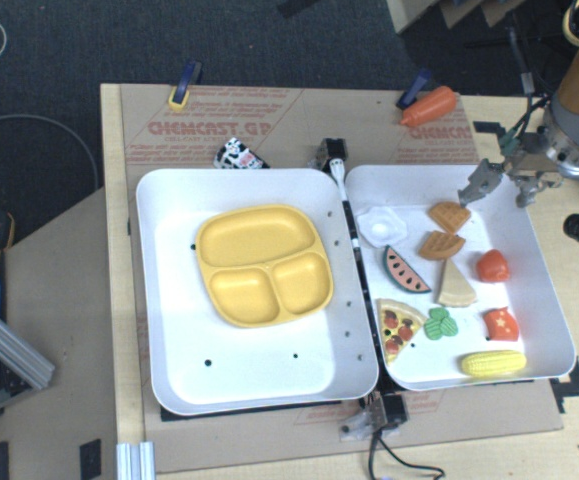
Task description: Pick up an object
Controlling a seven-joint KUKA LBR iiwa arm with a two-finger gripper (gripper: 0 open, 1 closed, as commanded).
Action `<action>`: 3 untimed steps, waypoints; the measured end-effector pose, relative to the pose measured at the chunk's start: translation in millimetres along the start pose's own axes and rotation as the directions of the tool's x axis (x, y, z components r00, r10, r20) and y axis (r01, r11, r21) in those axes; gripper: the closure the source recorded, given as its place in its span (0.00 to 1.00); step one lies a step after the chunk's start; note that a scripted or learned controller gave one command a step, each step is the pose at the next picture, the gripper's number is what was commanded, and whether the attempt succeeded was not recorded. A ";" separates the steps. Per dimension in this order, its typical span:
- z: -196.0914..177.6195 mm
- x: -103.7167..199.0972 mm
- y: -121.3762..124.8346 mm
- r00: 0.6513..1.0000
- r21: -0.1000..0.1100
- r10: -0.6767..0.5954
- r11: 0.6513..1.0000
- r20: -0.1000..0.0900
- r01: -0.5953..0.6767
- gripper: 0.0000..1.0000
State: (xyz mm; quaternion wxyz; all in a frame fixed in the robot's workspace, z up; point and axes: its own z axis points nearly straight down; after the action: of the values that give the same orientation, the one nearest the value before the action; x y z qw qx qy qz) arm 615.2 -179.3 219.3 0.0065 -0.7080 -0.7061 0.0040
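Your gripper (502, 180) hangs splayed and holding nothing over the right bin (549, 298), just beside the brown bread piece (449, 215), which looks like light, rigid, slick plastic, so pinch it across its narrow sides

Bright, even light (slightly soft)

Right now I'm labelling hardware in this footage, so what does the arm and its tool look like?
The arm comes in at the right edge of the camera view: a rounded grey body, tan-orange above. Its wrist narrows to a small grey metal tool with two thin, angular fingers. Thin dark cables run along the wrist. No markings are readable.
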 end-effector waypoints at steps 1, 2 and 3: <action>-8.3 0.4 2.8 1.000 -0.014 -0.003 1.000 0.003 0.003 0.00; 45.5 10.1 -1.5 1.000 -0.008 -0.004 1.000 0.001 0.004 0.00; 108.9 13.3 0.8 1.000 -0.008 -0.004 1.000 0.002 0.004 0.00</action>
State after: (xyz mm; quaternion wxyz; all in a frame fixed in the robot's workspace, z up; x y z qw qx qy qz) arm 614.4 -165.6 110.5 0.0030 -0.7067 -0.7075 0.0017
